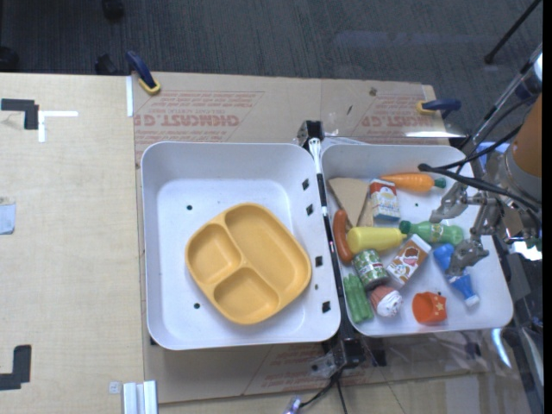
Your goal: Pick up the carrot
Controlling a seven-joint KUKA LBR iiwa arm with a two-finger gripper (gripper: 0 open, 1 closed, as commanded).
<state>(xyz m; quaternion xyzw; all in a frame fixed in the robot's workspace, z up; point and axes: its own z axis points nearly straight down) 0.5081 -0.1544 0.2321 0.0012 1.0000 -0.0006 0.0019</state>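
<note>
- The small orange toy carrot with a green top lies on its side near the back wall of the right white bin. Its green end points right, toward the arm.
- Nothing lies on top of the carrot, so I think it is easy to reach from above. A little juice carton with a picture on it sits just beside it, toward the front.
- The silver metal claw hangs over the right side of this bin, near the carrot but not touching it. Its two fingers look spread wide apart, and nothing is between them.
- The claw is over a green bottle and a blue bottle, so I think it needs to move toward the back and a bit left to get over the carrot.
- More toys crowd the bin: a yellow bottle, a red sausage, a green can and an orange cup. They are piled close, so a grab could bump them.
- The left white bin holds a yellow plastic plate with three parts, well apart from the carrot.
- Both bins rest side by side on brown cardboard on the pale wooden desk.
</note>
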